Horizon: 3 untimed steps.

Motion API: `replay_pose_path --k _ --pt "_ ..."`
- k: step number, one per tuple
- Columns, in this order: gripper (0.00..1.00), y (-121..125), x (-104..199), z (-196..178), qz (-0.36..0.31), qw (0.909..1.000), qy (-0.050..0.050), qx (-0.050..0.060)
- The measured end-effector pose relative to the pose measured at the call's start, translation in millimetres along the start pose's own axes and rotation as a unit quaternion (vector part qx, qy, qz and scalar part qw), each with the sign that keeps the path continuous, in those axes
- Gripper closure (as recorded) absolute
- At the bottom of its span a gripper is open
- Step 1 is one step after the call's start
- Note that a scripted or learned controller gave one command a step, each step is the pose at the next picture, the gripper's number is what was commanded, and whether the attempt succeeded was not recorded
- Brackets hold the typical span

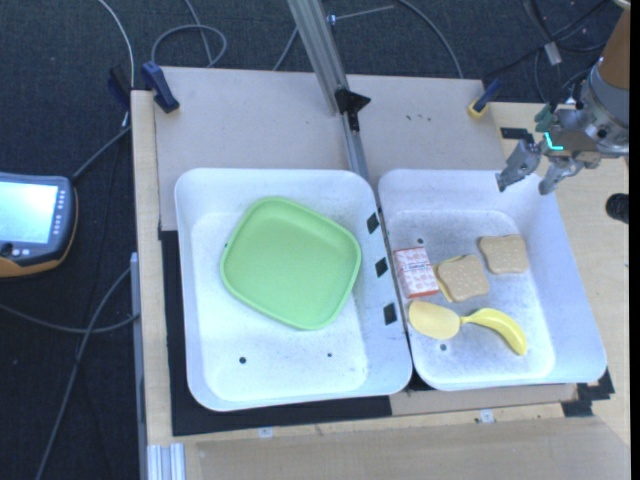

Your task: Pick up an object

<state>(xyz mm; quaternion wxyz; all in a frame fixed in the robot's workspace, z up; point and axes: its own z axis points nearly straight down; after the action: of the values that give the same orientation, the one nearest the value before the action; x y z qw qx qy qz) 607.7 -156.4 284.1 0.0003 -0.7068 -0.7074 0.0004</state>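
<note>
The arm enters at the upper right corner, and most of it is cut off by the frame edge; just the wrist and the gripper (531,175) are in view. Its two fingers are spread apart with nothing between them, hanging above the far right rim of the right bin (575,268). A small teal light shows at the wrist, but its details are too small to make out.

The right bin holds five things. A small red and white packet (415,272) lies near the bin's left wall. Just beside it to the right is a tan slice of toast (463,277), and a second slice (503,254) sits close by, farther right and a little farther back. Nearer the front edge, a pale yellow round piece (434,320) touches the end of a yellow banana (499,328).

The left bin (200,298) holds a green square plate (291,262), turned at an angle and lying flat.

A tablet (33,220) is partly cut off at the left edge.
</note>
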Motion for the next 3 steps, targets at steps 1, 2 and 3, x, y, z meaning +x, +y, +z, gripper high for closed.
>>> replay_pose_path --k 1,2,3 --pt "0.0 0 0 0 0.0 1.0 0.0 0.0" --pt "0.0 -1 8 60 0.0 1.0 0.0 0.002" --pt "0.0 -6 9 124 0.0 1.0 0.0 0.003"
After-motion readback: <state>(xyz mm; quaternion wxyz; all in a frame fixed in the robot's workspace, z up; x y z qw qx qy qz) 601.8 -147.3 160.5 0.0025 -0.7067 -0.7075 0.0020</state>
